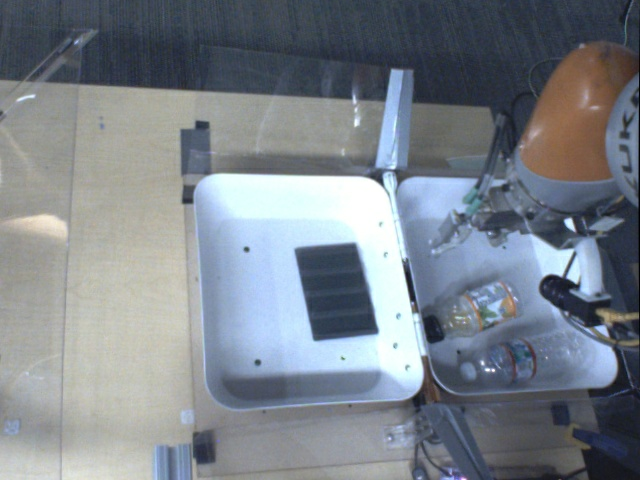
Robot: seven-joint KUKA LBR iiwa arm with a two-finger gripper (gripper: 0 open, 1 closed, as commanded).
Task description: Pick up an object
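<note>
Step in hand: we judge this the approach; the tool hangs over the upper part of the right bin with nothing between its fingers.
Tool state: released, as far as we can see; two thin fingers spread apart and point down and to the left, toward the bin floor.
Candidate things: two bottles lie on their sides in the right bin, a yellow-labelled bottle and, just below it, a clear bottle with a blue and red label.
Relation to tool: the yellow-labelled bottle lies nearer the tool, toward the front of the bin, apart from the fingertips; the clear bottle lies farther, near the front rim.
Left bin: the left bin holds a dark ribbed block, well apart from the tool, across the divider.
Next move: we think the tool must travel toward the front of the bin, set its fingers across a bottle's round body, descend, then close.
Risk: a bottle lying on its side may roll off as the fingers close.
</note>
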